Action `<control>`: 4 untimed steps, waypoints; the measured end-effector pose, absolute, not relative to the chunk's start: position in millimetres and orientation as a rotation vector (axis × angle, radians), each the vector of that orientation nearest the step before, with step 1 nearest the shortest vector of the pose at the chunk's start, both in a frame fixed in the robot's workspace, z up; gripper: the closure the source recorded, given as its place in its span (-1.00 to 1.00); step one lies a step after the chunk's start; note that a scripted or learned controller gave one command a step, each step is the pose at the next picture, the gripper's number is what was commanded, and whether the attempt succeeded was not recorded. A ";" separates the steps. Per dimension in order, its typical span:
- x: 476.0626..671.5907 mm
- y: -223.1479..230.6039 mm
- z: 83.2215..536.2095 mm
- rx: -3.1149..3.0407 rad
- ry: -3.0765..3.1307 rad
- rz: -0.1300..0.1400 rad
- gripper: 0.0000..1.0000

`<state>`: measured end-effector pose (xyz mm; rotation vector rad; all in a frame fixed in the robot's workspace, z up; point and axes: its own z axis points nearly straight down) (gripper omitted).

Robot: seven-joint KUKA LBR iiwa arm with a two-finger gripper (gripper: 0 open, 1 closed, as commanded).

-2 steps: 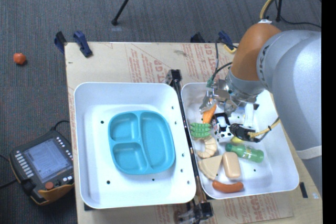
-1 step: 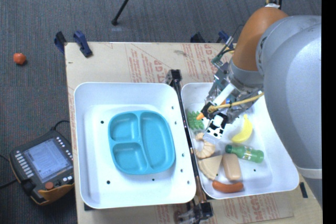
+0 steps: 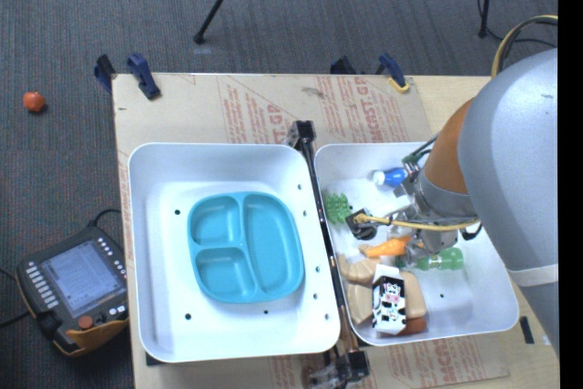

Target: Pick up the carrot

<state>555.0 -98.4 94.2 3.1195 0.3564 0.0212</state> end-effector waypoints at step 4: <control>475.0 -92.7 86.9 3.023 0.874 -0.005 -1.00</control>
